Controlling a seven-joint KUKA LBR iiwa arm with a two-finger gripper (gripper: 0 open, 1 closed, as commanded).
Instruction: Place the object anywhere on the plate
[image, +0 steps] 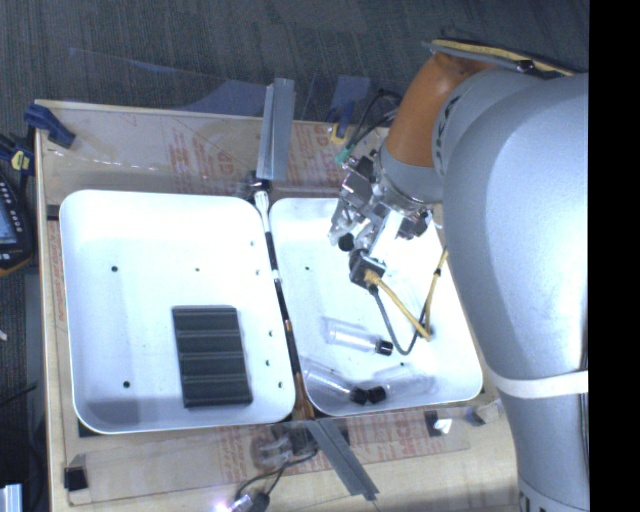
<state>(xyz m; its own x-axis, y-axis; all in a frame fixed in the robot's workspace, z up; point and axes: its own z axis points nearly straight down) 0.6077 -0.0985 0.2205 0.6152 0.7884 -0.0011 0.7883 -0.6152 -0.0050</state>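
1. Two shallow white bins sit side by side on the tabletop (150, 160): a left bin (90, 230) and a right bin (300, 230).
2. One dark ribbed plate (211, 356) lies flat in the left bin, near its front edge.
3. Two clear tubes with black caps lie in the right bin: one tube (355, 336) mid-bin, another tube (350, 385) by the front wall.
4. One gripper (358, 245) hangs over the right bin's back half; whether its jaws are open or closed cannot be told.
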